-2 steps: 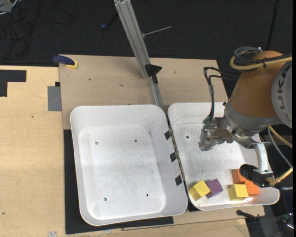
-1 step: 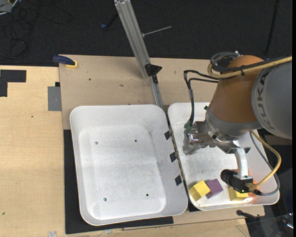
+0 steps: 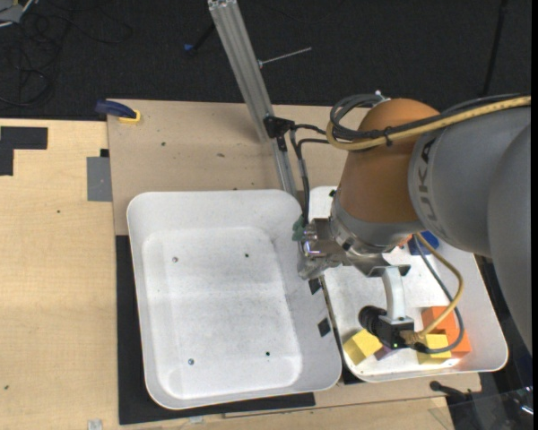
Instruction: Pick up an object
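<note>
We see the counter (image 3: 188, 150) under two white bins. The arm (image 3: 448, 186) hangs over the right bin (image 3: 491, 352), and its claw (image 3: 316, 260) sits at the rim beside the left bin (image 3: 215, 312). We cannot tell whether it is wide or narrow. An orange block (image 3: 450, 340) and a yellow block (image 3: 362, 345) lie near the claw, on the arm's side.

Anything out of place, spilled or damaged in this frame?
Nothing looks spilled or damaged. The yellow block and the orange block sit crowded at the near end of the right bin, inside its rim. The left bin has grey scuff marks on its floor, which look like wear.
</note>
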Controlling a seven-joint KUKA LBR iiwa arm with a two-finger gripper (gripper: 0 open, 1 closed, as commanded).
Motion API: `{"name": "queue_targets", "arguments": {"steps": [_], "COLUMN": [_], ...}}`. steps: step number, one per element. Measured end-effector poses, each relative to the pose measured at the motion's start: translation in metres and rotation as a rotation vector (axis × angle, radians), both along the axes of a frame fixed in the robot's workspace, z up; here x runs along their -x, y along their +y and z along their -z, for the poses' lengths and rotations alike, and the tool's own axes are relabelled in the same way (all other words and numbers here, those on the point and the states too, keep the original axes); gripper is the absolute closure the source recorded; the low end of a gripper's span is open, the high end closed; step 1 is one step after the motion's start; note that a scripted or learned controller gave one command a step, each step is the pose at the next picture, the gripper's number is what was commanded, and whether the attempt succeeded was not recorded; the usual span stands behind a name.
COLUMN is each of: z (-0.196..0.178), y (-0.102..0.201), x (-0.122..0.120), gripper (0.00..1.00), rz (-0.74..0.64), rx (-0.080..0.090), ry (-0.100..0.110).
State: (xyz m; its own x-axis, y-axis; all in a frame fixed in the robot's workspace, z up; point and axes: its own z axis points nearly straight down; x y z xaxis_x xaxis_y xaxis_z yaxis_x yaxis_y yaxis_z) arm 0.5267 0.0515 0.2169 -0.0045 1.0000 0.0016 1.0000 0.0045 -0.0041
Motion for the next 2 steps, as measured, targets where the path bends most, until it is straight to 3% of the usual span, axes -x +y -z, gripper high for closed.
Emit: {"name": "queue_targets", "arguments": {"steps": [1,2], "z": [0.0033,0.003], "y": [0.0463,0.0449], "x": [-0.0007,-0.0006], "gripper": [1.0,0.0], "rz": [0.001,0.003], "rx": [0.001,0.002], "ry": [0.0,0.0]}}
